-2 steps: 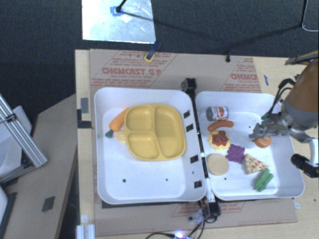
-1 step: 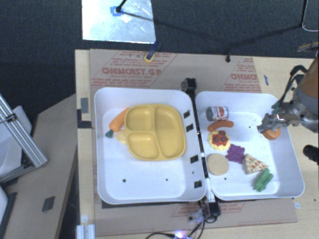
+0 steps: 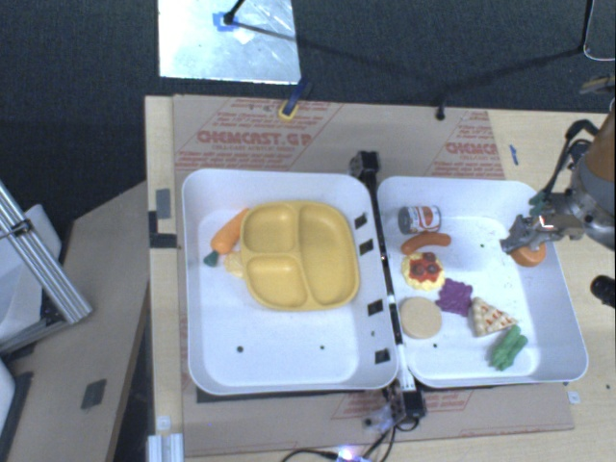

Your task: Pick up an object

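My gripper (image 3: 523, 239) hangs over the right rim of the right bin (image 3: 481, 369), reaching in from the right. Directly beneath it lies a small orange object (image 3: 528, 255), partly covered by the gripper; whether they touch is unclear. To the left in the same bin lie a small can (image 3: 420, 218), a sausage (image 3: 425, 243), a red and yellow tart (image 3: 423, 271), purple grapes (image 3: 454, 296), a round tan cookie (image 3: 421, 318), a pizza slice (image 3: 490, 317) and a green vegetable (image 3: 507, 347).
The left bin (image 3: 221, 354) holds a yellow divided plate (image 3: 292, 254) with a carrot (image 3: 226, 233) at its left edge. A black divider (image 3: 382, 258) runs between the bins. A shiny metal sheet (image 3: 229, 25) lies behind the bench.
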`<state>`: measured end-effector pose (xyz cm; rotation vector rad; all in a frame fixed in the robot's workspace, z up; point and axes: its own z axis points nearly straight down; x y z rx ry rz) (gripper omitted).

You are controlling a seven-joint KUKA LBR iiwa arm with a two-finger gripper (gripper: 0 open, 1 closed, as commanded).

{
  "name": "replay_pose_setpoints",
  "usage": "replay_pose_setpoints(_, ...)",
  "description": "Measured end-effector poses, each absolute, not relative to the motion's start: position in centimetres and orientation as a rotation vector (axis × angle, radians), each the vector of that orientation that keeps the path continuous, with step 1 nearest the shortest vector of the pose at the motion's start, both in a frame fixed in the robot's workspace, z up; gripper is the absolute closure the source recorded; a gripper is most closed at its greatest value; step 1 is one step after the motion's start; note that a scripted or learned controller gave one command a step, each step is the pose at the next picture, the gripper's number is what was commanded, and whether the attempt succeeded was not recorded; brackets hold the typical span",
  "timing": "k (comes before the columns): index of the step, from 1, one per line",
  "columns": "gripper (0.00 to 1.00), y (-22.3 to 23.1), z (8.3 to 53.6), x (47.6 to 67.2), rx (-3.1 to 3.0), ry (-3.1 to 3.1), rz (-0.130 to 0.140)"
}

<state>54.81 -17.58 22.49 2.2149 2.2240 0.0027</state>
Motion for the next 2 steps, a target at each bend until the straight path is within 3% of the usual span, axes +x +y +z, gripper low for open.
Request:
replay_pose_setpoints(1,1.0,-12.4,23.0,54.8,2.211,2.23,0.003)
replay_pose_setpoints(2,1.0,-7.1,21.8,53.1,2.214,2.23,0.001)
